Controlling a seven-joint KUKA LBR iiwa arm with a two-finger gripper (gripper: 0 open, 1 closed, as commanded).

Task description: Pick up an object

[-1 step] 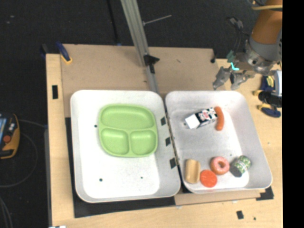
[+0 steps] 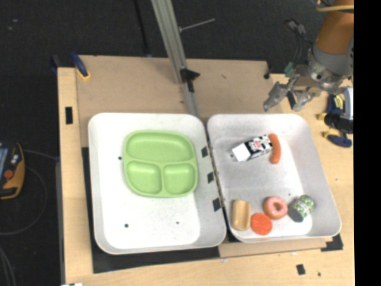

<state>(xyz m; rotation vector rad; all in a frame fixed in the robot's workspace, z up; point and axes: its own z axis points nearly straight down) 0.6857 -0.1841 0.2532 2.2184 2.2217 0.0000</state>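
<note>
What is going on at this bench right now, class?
A robot arm reaches in from the right, its gripper hovering above the far edge of the right bin with nothing between its fingers. That bin holds a small white carton, a hot dog, a doughnut, a tomato and a bread roll. The left bin holds a green divided plate. Nothing has been picked up yet.

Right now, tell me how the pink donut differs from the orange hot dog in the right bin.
The donut is a pink ring with a hole; the hot dog is a solid orange stick. The donut lies near the front edge, close to a red round piece; the hot dog lies farther back, against a black and white carton. Both are toy food in the right bin.
</note>
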